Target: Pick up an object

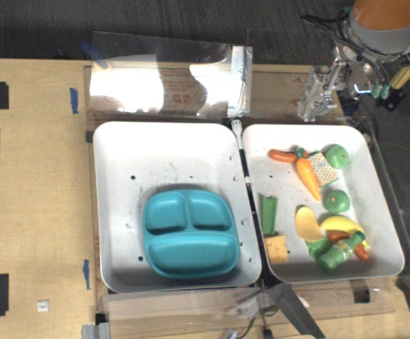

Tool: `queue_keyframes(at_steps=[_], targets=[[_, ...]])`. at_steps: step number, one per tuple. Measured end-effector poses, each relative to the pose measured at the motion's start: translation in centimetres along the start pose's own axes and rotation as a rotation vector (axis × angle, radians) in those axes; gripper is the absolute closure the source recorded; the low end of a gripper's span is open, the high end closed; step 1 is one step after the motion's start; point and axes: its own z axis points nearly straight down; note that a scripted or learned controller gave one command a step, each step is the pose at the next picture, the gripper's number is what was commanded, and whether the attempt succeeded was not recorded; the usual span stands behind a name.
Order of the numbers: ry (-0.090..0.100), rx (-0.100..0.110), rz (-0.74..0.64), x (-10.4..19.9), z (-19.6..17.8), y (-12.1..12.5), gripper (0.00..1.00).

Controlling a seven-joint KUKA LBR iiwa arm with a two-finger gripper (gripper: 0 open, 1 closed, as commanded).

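A tan bench (pixel 35 189) carries two white bins. The left bin (pixel 113 154) holds a teal divided tray (pixel 189 233). The right bin (pixel 381 210) holds toy food: an orange carrot (pixel 308 177), two green apples, a yellow banana (pixel 339 224), and a green bar. The gripper (pixel 320 97) hangs above the right bin's far rim, its jaws spread with nothing between them.
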Motion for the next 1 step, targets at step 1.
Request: queue_keyframes(at_steps=[1], targets=[[0.005,-0.001,-0.072,3.74,3.53,0.51,1.0]])
